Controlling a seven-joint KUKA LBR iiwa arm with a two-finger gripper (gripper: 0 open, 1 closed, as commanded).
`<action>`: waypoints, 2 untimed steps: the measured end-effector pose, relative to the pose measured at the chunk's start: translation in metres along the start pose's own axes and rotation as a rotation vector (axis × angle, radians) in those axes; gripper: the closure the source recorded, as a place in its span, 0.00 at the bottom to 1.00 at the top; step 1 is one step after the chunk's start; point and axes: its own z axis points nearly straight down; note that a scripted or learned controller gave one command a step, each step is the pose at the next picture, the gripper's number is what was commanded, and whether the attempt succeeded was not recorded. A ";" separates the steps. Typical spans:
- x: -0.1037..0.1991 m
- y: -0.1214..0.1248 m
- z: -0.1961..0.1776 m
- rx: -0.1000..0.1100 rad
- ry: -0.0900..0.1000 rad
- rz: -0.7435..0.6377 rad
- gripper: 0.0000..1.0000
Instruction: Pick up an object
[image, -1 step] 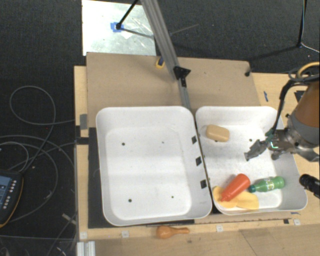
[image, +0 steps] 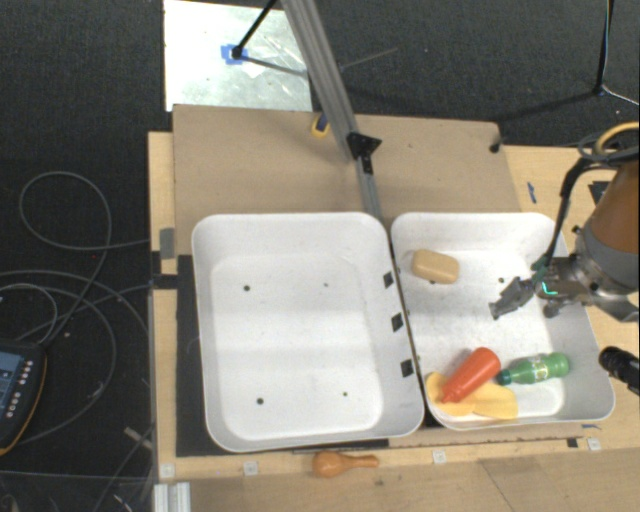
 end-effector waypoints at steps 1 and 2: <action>-0.006 0.001 0.044 0.005 0.001 0.003 0.00; -0.005 -0.003 0.106 0.007 0.002 0.003 0.00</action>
